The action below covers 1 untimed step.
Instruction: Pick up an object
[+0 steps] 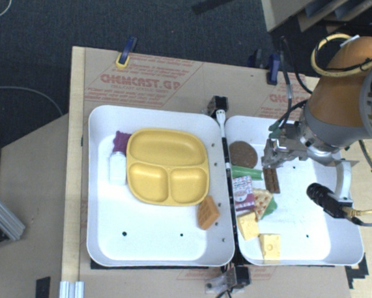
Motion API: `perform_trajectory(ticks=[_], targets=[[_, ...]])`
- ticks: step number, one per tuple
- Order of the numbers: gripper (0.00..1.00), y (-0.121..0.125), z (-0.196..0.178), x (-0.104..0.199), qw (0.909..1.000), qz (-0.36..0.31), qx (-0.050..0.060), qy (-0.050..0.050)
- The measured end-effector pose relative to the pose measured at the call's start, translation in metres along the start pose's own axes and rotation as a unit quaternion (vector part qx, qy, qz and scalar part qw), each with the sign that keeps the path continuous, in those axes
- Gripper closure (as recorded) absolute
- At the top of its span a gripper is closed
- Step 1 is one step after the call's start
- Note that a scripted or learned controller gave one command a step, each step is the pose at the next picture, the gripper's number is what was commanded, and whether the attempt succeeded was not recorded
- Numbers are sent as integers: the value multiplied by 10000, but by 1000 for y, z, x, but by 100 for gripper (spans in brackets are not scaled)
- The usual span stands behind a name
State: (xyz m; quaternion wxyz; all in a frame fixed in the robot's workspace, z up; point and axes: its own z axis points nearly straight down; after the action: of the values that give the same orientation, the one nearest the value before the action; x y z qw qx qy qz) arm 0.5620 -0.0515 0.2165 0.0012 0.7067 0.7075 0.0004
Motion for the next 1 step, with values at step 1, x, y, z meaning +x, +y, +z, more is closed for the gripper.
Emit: perform_trajectory(ticks=[1], targets=[[100,-5,-19,-6,10000,4,-10,0]])
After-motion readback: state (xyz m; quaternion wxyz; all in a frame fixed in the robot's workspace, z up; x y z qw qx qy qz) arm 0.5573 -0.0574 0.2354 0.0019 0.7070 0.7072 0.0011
